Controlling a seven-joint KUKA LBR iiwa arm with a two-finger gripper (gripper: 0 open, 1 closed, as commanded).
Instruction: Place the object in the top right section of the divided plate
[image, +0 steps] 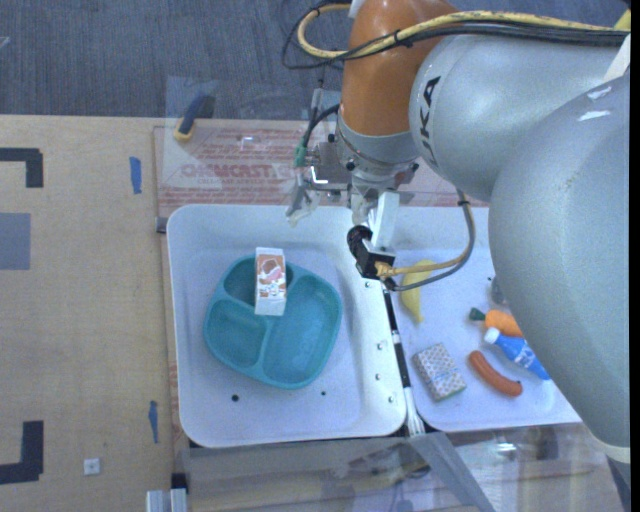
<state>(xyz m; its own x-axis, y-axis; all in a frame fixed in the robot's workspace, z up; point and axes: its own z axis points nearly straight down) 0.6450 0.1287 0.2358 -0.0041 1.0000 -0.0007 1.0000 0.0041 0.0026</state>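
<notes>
- The small carton (270, 280) rests on the far part of the teal divided plate (300, 352) in the left bin (200, 400). It seems to sit over the ridge between sections, though I cannot tell exactly which one it occupies.
- The gripper (303, 200) hangs over the bin's far wall, apart from the carton and holding nothing visible. Whether it is wide or narrow, I cannot tell.
- The carton looks light and fairly stiff, with thin walls that a hard squeeze could dent.
- Its printed faces are probably smooth and a little slippery.
- The best hold is likely across its two narrow sides, near the middle.
- A banana (412, 300) lies in the right bin (560, 408), well clear.
</notes>
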